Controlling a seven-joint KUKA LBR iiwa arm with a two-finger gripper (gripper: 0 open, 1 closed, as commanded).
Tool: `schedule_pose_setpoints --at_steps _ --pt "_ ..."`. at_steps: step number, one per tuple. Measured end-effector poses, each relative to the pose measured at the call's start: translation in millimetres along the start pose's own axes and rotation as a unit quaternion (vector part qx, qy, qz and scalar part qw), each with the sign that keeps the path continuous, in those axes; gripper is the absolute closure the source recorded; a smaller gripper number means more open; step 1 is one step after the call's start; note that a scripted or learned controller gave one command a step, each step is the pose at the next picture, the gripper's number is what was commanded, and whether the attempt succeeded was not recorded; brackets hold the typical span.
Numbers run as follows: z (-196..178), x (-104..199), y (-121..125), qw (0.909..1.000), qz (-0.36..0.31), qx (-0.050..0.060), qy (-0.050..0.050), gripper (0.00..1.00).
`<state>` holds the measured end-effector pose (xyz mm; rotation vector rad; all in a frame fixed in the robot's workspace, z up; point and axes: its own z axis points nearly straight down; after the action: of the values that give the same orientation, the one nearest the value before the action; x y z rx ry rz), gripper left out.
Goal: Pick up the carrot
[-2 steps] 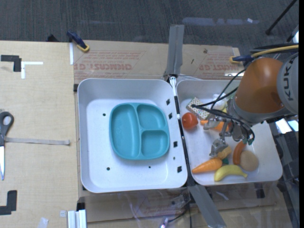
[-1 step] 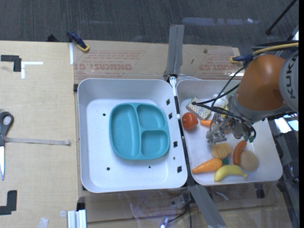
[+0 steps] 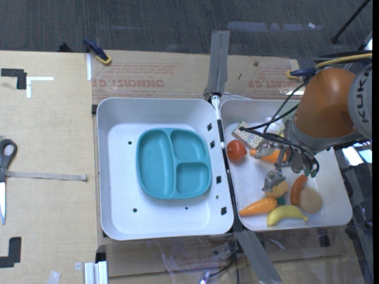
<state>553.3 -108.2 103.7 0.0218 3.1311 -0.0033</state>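
The carrot (image 3: 259, 206) is orange and lies near the front wall of the right bin (image 3: 331, 220), its tip pointing left. My gripper (image 3: 274, 182) hangs low just behind the carrot's thick end, over a small yellowish piece (image 3: 280, 189). Nothing shows the carrot held; it rests on the bin floor. The arm's orange band (image 3: 325, 102) covers part of the bin's back right.
Around the carrot lie a yellow banana (image 3: 287, 216), a beige egg-like item (image 3: 311, 200), a red-orange piece (image 3: 298, 189), a red tomato (image 3: 236, 150), a cracker (image 3: 248, 136) and an orange item (image 3: 269, 155). A teal divided plate (image 3: 174, 163) sits in the left bin (image 3: 112, 176).
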Motion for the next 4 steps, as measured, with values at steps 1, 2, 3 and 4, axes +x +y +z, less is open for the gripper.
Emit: schedule_pose_setpoints --at_steps 1,2,3,4 --pt "-10.3 -2.4 0.2 1.0000 -0.001 0.001 -0.003 1.00" --pt "10.3 28.4 9.6 0.9976 -0.069 -0.001 0.003 1.00" --pt "9.7 28.0 9.5 0.9976 -0.069 -0.001 0.002 0.00" --pt "3.5 57.7 9.0 0.9932 -0.116 0.001 -0.013 0.00"
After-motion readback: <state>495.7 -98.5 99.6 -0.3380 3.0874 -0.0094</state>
